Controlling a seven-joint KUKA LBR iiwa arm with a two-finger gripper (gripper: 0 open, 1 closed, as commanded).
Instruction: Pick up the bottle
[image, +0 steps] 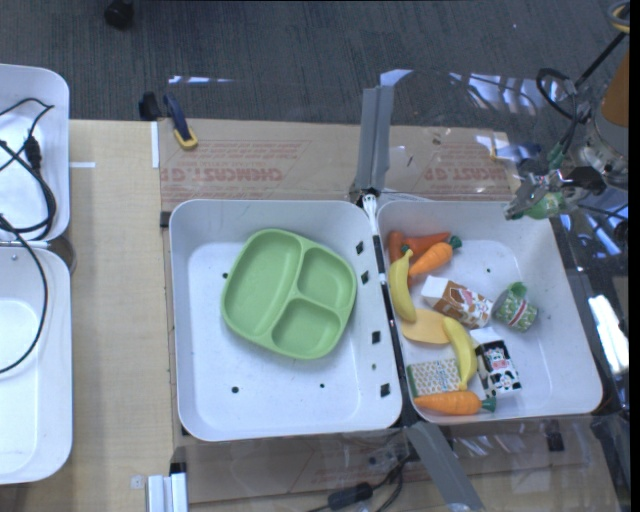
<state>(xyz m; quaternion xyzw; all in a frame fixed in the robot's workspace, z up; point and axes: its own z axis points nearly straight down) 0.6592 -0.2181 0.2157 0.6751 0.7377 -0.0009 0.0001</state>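
My gripper (538, 196) hangs above the far right corner of the right bin (565, 300), reaching in from the right edge of the camera view. A small pale green bottle (548, 205) sits between its fingers, lifted clear of the bin floor and lying roughly sideways. The gripper is shut on it. Cables and the wrist hide the upper part of the hand.
The right bin holds carrots (430, 252), two bananas (401, 288), a brown carton (462, 301), a green cup (516, 308), a cow-print carton (495, 366) and a snack box (433, 378). A green divided plate (290, 293) lies in the left bin (200, 380).
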